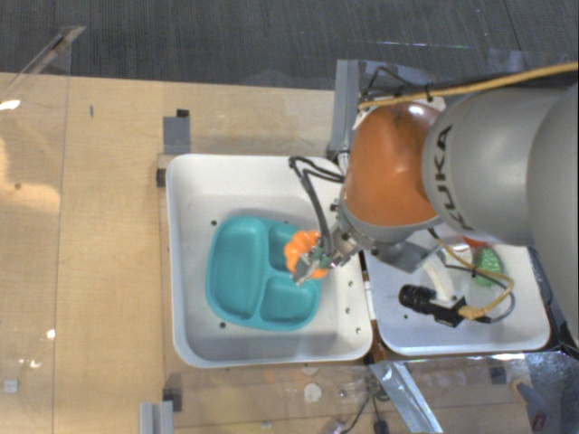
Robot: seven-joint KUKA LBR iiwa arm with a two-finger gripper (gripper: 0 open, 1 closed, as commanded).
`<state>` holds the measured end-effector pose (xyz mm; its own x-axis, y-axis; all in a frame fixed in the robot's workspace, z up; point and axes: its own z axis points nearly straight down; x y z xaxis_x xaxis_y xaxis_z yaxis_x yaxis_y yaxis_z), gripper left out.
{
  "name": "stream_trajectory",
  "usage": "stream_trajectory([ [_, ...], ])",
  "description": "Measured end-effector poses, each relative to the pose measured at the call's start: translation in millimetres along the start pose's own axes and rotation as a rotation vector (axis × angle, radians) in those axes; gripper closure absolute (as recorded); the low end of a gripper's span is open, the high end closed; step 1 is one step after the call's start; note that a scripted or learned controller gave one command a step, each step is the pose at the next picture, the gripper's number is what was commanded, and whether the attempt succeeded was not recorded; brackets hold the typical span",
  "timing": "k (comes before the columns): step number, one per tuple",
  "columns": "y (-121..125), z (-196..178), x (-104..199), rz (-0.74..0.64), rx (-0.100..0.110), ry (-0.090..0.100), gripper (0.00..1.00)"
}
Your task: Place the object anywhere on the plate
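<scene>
A teal divided plate (244, 269) lies in the left white bin (190, 242). An orange object (297, 248) is at the plate's right rim, over its upper right compartment. My gripper (310, 265) reaches down from the right and is shut on the orange object, with orange showing on both sides of the metal fingers (318, 259). I cannot tell whether the object rests on the plate or hangs just above it. The arm's orange band and grey body hide the strip between the two bins.
The right white bin (516, 333) holds a small green object (488, 260) and a pale white piece (441, 280). The wooden bench spreads out to the left. A grey post stands behind the bins.
</scene>
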<state>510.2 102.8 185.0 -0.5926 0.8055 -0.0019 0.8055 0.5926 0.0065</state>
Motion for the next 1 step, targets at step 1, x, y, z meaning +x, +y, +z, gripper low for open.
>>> stream_trajectory([
  [1,-0.1,-0.2,-0.6,0.001,0.000,0.000,0.00],
])
